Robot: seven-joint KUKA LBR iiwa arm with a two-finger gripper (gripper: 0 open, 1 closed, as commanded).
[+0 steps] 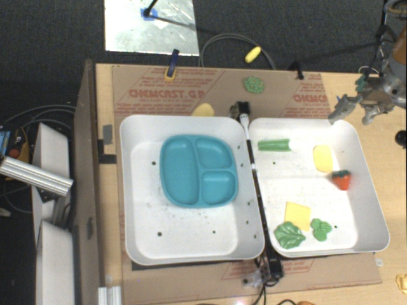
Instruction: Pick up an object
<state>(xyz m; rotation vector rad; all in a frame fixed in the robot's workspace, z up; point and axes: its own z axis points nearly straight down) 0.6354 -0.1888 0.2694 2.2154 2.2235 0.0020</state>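
**Gripper waits above the toy food**

The gripper (355, 108) hangs at the far right, just past the far edge of the right bin (365, 189). Its two fingers are spread apart and nothing is between them. So the pick has not started yet.

The right bin holds the things to choose from: a green bean (274, 145) at the far side, a yellow block (323, 158), a small tomato (342, 180), a yellow square (297, 213) and two green leaves (290, 235) at the near side. The left bin (143, 234) holds a blue plate (198, 171).

Next, I think, the gripper must move over one toy, perhaps the yellow block close by, go down, and close on it.
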